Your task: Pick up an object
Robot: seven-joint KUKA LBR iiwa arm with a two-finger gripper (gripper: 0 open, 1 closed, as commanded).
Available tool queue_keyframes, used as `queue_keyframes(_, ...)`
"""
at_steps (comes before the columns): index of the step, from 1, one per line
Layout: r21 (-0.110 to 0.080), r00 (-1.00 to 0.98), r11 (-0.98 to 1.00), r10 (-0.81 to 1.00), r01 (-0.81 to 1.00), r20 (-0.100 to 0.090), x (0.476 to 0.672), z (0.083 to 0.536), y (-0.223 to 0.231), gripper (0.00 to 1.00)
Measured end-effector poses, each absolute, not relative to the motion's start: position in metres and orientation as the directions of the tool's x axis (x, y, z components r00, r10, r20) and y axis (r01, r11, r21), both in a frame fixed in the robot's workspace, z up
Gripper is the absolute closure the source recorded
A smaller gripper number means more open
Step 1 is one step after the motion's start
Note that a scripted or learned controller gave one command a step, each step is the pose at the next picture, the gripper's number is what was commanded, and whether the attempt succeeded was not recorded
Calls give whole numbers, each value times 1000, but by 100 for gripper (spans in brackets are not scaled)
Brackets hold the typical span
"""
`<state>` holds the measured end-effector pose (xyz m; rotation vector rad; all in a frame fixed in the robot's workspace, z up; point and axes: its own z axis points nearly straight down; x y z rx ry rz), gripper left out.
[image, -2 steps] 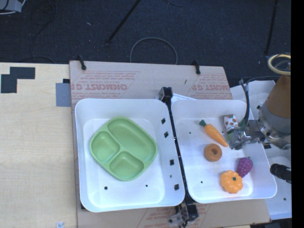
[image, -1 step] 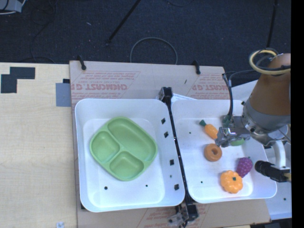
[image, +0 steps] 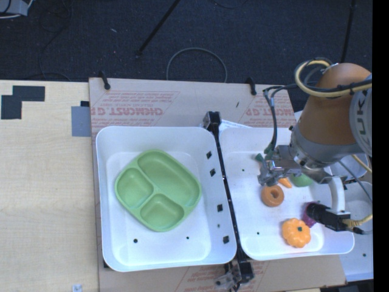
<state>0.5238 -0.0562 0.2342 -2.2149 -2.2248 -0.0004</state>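
My gripper [image: 269, 175] hangs low over the back part of the right bin [image: 246, 236], under the arm's orange band. Just in front of it lies an orange ring-shaped toy [image: 273, 196] on the bin floor, apart from the gripper. A small orange piece [image: 285, 182] and a green object [image: 301, 179] sit right beside the gripper, partly hidden by the wrist. An orange pumpkin-like toy [image: 296, 233] rests near the front right corner, with a dark purple object [image: 316, 212] behind it.
The left bin [image: 115, 248] holds a green divided plate [image: 158, 189]. A black divider bar [image: 220, 187] runs between the two bins. Cables loop off the arm at the right, over the right bin's edge.
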Motion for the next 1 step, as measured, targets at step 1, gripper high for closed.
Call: queue_keyframes(1, -5, -5, 5, 1000, 1000, 2, 528, 227, 5, 100)
